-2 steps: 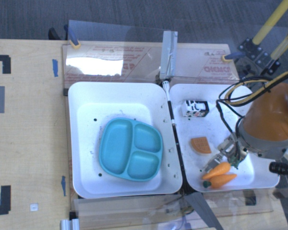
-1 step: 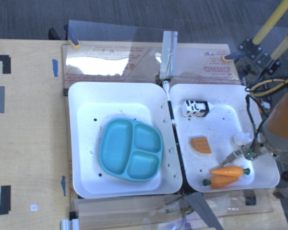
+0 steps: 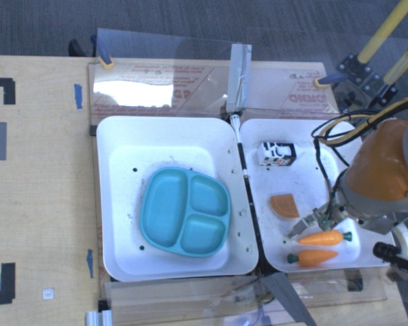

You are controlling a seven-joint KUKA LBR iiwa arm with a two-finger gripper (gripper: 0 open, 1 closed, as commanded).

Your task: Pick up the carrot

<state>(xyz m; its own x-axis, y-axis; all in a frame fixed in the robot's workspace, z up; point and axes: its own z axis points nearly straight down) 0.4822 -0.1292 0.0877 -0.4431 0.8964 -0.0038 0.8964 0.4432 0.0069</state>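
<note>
Two orange carrots with green tips lie near the front of the right bin (image 3: 296, 131). The upper carrot (image 3: 321, 238) points left, and the lower carrot (image 3: 315, 257) lies just in front of it. My gripper (image 3: 306, 225) hangs at a slant just above the left end of the upper carrot, close to it or touching it. No carrot is visibly lifted; both rest on the bin floor. The arm's orange band (image 3: 384, 165) and grey wrist cover the bin's right side.
A brown-orange slice (image 3: 283, 205) lies left of the gripper. A small black-and-white item (image 3: 277, 153) sits at the back of the right bin. The left bin (image 3: 115, 182) holds a blue divided plate (image 3: 185, 210). Black cables (image 3: 333, 131) loop above the arm.
</note>
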